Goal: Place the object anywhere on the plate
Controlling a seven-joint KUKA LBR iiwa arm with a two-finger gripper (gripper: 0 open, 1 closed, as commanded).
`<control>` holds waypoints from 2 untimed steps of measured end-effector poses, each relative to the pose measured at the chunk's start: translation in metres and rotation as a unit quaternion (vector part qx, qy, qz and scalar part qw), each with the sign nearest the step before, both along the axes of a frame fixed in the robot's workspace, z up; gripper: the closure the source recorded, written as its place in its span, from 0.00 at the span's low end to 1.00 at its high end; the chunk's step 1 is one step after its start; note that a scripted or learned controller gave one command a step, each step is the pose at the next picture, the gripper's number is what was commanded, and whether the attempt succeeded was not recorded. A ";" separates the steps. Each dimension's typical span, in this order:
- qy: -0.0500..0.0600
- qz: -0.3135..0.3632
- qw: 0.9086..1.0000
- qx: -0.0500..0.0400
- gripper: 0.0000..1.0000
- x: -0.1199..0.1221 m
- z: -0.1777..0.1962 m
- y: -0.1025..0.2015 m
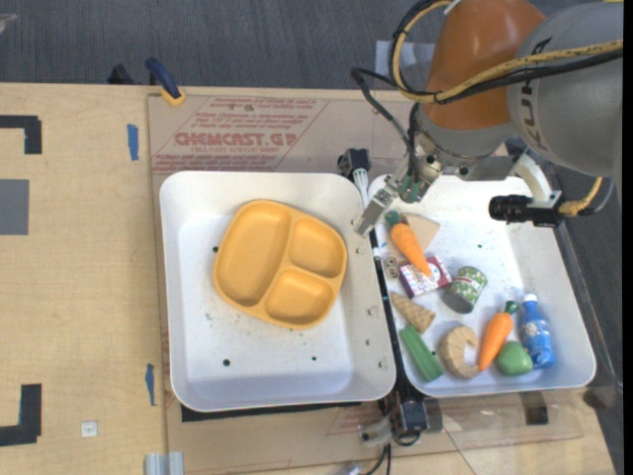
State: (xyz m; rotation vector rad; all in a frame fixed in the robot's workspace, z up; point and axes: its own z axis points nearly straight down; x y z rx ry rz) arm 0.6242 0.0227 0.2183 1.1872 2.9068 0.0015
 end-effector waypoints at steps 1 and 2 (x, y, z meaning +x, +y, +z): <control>0.000 0.000 1.000 0.000 0.00 0.000 0.000 0.000; 0.000 0.000 1.000 0.000 0.00 0.000 0.000 0.000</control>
